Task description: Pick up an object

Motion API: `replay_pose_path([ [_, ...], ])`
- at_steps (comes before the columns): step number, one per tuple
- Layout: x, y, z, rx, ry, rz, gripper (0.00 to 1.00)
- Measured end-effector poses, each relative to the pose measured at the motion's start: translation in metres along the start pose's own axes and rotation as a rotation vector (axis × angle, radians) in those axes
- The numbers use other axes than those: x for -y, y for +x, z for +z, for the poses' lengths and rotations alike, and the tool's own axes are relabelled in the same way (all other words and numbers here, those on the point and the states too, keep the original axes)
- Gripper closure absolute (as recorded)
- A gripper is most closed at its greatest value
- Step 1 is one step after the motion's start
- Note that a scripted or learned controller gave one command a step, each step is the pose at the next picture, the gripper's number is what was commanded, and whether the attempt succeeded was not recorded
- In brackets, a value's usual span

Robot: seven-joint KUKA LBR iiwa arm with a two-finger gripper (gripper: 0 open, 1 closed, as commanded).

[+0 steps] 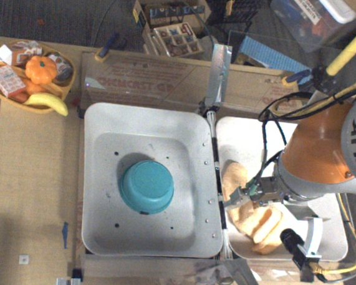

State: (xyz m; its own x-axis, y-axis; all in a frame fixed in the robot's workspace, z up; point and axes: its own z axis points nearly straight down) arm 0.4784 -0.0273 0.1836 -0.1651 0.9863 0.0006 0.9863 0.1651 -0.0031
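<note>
Arm (318, 152) reaches in from the right, bent low over the right bin (337, 248), its orange band above the wrist. Its claw (248, 195) sits at that bin's left wall, just above a heap of tan, bread-like objects (261, 222); whether it grips any cannot be told. A teal bowl (147, 186) lies upside down, mid left bin (101, 162), with free floor all round. Far left on the worktop (23, 186) stands a fruit basket (27, 77).

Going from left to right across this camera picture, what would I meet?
Fruit basket → left bin → teal bowl → divider between the bins → tan bread-like pieces in the right bin → orange band of the arm.
</note>
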Motion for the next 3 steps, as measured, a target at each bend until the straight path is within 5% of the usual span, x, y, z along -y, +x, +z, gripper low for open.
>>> replay_pose_path([
  [1, 0.005, -0.028, -0.002, 0.000, 0.000, -0.188, 0.00],
  [2, -0.021, -0.082, 0.094, 0.002, -0.010, -0.222, 0.00],
  [3, 0.001, -0.081, -0.006, 0.000, -0.002, -0.273, 0.00],
])
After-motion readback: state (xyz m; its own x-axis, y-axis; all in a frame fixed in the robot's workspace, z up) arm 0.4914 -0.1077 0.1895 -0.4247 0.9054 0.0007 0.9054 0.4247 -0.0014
